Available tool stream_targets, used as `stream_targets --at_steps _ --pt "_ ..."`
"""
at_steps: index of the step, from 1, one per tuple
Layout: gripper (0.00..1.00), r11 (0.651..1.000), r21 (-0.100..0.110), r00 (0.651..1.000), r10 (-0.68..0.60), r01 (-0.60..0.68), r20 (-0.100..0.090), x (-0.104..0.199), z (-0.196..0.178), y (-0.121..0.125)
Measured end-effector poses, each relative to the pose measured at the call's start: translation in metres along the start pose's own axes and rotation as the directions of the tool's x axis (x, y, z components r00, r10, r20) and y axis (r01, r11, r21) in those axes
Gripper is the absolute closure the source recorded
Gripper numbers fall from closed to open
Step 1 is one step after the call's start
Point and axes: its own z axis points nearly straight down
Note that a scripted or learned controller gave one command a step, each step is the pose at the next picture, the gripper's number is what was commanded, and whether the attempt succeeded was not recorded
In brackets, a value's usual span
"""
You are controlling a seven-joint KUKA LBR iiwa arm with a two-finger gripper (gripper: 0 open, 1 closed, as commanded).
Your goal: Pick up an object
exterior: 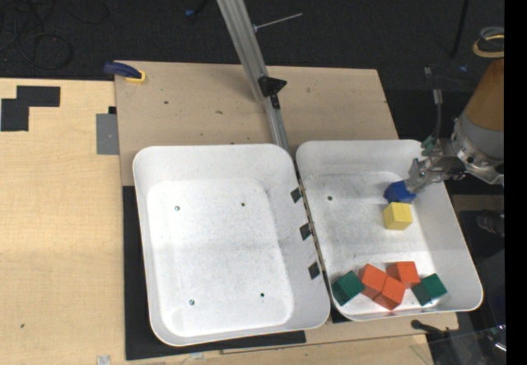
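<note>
Toward three o'clock in the right bin (362, 159), a small blue object (397, 190) lies on the white floor, and the gripper (422, 175) is seen just beside it, at its two o'clock side. Whether the gripper is released or clenched cannot be told from this slant, and nothing is seen to be grasped. A yellow cube (398, 216) sits just at six o'clock of the blue object, very near or touching it. Further off, along the bin's six o'clock edge, two green blocks (347, 286) and a cluster of orange blocks (389, 281) are packed together. The left bin (165, 161) lies alongside, at nine o'clock.

The blue object is judged to be the likely target. For a sound pick, the tool would best be centred over the blue object before descent, and the yellow cube should be kept outside the closing line. A lift should be counted good only once the object is seen to rise with the tool.
</note>
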Motion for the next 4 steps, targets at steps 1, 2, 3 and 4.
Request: stream_targets --at_steps 1,2,3,4 --pt "1.0 1.0 0.006 1.0 -0.003 0.003 -0.003 0.048 0.007 -0.008" --pt "1.0 1.0 0.005 1.0 -0.003 0.003 -0.004 0.103 -0.008 -0.019" --pt "1.0 1.0 0.006 1.0 -0.004 0.004 -0.004 0.147 -0.01 -0.022" --pt "1.0 1.0 0.007 1.0 -0.003 0.003 -0.003 0.198 -0.002 -0.034"
